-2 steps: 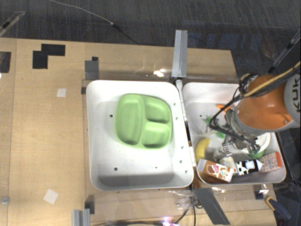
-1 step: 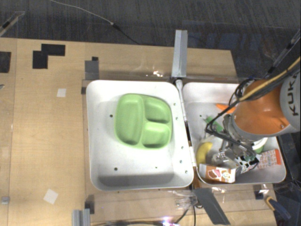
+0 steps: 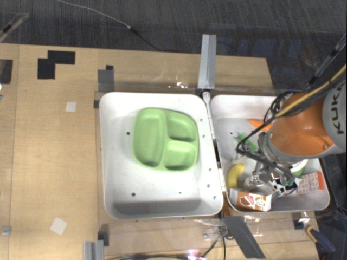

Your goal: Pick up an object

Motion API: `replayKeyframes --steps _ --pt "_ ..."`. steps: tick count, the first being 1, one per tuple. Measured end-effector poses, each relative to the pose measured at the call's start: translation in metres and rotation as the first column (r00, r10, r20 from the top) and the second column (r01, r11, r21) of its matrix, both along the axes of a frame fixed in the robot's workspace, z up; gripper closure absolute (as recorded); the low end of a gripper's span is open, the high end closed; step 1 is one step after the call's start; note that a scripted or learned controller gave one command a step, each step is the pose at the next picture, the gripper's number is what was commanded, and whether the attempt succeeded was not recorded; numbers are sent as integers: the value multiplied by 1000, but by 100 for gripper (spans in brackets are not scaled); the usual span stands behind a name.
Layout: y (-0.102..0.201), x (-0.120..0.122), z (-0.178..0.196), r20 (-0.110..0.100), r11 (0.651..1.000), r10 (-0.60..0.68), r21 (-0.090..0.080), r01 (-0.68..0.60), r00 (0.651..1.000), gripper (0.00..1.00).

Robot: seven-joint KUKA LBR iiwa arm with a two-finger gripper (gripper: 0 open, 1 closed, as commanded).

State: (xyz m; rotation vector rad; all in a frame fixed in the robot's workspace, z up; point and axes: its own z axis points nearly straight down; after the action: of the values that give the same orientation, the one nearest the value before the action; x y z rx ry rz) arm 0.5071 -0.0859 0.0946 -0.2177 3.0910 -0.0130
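This is a robotics lab set up for grasping trials. A plywood desk (image 3: 49,161) carries two shallow white bins: the left bin (image 3: 157,202) and, just beside it, the right bin (image 3: 233,110), split by a metal divider post (image 3: 206,64). Black marker patches (image 3: 54,63) sit on the desk well left of the bins. A grey and orange industrial arm (image 3: 303,126) with loose cables (image 3: 320,85) hangs over the right bin, and dark carpet (image 3: 162,10) lies beyond the desk.
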Motion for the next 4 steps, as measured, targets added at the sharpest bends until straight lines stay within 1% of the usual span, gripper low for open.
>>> replayKeyframes --steps 1,2,3,4 --pt "-1 77 -4 -26 1000 11 4 -11 1000 0" --pt "-8 39 -3 -21 993 115 2 -115 993 0" --pt "3 24 -2 -18 999 39 1 -39 999 0" --pt "3 26 -2 -22 1000 18 3 -18 1000 0"
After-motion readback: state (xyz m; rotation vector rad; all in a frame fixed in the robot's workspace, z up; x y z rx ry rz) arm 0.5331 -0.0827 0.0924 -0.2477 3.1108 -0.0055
